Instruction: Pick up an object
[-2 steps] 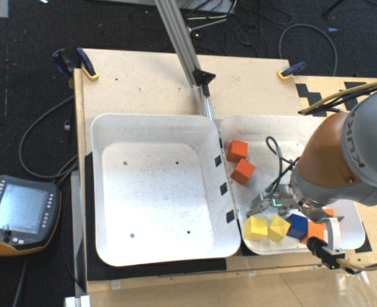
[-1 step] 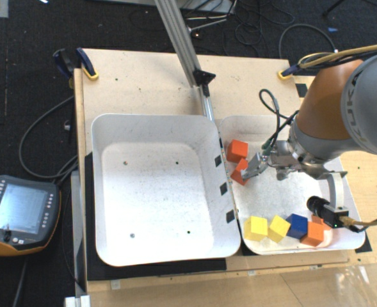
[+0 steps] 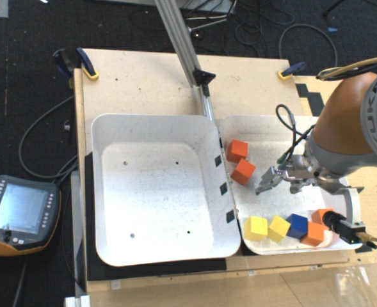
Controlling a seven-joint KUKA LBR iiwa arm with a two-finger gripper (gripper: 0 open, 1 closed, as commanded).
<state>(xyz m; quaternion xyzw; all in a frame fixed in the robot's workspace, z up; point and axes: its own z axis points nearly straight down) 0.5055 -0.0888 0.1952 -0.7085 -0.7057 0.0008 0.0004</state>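
The right bin [image 3: 265, 125] holds several small blocks. Two orange blocks [image 3: 237, 150] [image 3: 242, 171] lie near its left wall, one just below the other. Along the front edge sit two yellow blocks [image 3: 256, 228] [image 3: 278, 228], a blue block [image 3: 297, 226] and an orange block [image 3: 314, 233]. My gripper [image 3: 266, 183] hangs over the middle of the right bin, just right of the lower orange block, and nothing is visibly held in it. The arm's grey and orange wrist [image 3: 345, 133] covers the bin's right side.
The left bin [image 3: 111, 171] lies beside the right one, sharing a raised middle wall [image 3: 223, 178]. A metal pole [image 3: 182, 37] slants in from the top toward the bins' junction. A teach pendant [image 3: 18, 213] rests on the floor at the left.
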